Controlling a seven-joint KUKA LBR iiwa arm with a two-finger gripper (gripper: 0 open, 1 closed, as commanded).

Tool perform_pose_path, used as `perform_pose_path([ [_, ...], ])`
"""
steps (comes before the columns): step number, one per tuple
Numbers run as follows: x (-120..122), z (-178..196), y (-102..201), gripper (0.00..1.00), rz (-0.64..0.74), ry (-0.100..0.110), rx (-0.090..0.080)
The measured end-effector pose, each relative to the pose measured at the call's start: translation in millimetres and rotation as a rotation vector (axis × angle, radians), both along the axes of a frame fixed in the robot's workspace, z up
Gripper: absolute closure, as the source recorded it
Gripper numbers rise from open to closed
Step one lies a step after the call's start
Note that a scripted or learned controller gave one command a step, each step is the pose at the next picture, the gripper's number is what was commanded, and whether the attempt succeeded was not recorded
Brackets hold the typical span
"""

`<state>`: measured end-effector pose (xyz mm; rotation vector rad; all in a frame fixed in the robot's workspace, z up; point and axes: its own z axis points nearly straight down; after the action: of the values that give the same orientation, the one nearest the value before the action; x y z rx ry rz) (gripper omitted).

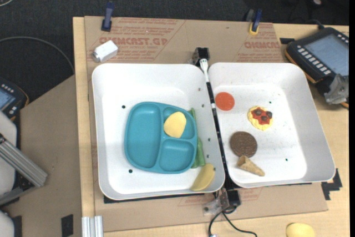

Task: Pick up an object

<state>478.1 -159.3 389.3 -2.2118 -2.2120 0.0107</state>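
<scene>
You have two white bins side by side, and the arm is outside this shot, so you cannot tell how its fingers stand; by the rig it reaches in from the right, which puts the right bin (310, 119) nearer to it.

Start at the left bin (108, 119). It holds one teal divided plate (147, 139) with one yellow lemon-like piece (176, 124) lying in its upper right compartment. A green sliver (199, 150) shows along the plate's right edge. One banana (203, 177) lies near the front right corner, its long axis slanting up to the right.

In the right bin you can count four things, well apart: one orange-red disc (224, 101), one brown cookie (243, 144), one tan wedge (250, 166) just below the cookie, and one small pizza-like toy (260, 117).

Any of these would serve; the pizza-like toy probably lies closest to the arm's approach.
</scene>
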Motion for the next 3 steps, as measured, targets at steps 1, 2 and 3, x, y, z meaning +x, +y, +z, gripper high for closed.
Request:
perform_pose_path([
  [1, 30, 155, 52, 1.0, 0.007, -0.035, -0.008],
  [2, 0, 147, 30, 1.0, -0.004, -0.014, -0.005],
  [3, 0, 3, 67, 1.0, 0.003, 0.002, -0.001],
])
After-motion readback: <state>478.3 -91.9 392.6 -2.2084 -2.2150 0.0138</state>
